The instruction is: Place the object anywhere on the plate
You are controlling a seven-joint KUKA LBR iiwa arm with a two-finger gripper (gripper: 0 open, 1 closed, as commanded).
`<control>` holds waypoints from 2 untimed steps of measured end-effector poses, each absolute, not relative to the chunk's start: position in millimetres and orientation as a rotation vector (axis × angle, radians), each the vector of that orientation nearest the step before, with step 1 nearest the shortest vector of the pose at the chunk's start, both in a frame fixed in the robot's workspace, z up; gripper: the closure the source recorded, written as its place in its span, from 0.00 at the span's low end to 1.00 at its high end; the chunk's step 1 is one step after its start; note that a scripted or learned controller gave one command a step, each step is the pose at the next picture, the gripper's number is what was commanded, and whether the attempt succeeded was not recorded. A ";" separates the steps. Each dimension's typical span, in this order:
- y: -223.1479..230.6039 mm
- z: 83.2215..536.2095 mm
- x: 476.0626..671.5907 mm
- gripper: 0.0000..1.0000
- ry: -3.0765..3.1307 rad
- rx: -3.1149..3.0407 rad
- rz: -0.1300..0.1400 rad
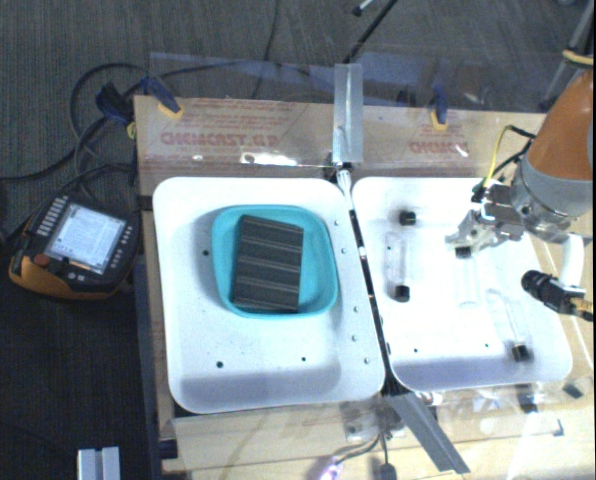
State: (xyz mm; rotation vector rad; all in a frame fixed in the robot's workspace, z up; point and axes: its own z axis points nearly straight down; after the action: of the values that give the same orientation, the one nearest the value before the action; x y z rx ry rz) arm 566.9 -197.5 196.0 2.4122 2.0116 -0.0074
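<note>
Camera view: slanted look down on two white bins side by side, the arm reaching in from the right.
Left bin (183,298): holds a teal plate (221,258) near its middle.
Object (269,263): a dark ribbed rectangular block, lying flat on the plate, well inside the teal rim on every side that shows, tilted a little against the bin's edges.
Contact: the block rests on the plate alone; nothing touches it from above.
Right bin (448,348): carries a few clear tube-like pieces with small dark ends, scattered across the white floor; too small to name more exactly.
Arm (566,143): grey with an orange band, over the right bin's far right side, well apart from the plate.
Gripper (475,230): low over the right bin's upper right part, near a small dark piece; no block is between its fingers.
Jaw state: cannot tell whether they stand open or closed; the tips are too small and cluttered to read.
Beside the bench: a handheld control pendant (75,245) lies on the dark floor to the left, cables running from it.
Done, as judged: the placing appears complete, since the block sits fully on the plate and free of the gripper.
Left, as judged: nothing for the block itself; at most the arm has to clear away from the bins.
</note>
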 end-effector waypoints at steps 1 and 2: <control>-197.5 196.1 566.9 0.00 2.011 2.412 -0.007; -219.0 177.9 510.4 0.00 1.899 2.504 -0.007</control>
State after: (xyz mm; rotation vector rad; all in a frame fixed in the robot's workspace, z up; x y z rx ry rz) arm 510.4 -219.0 177.9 2.5036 1.8990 -0.0067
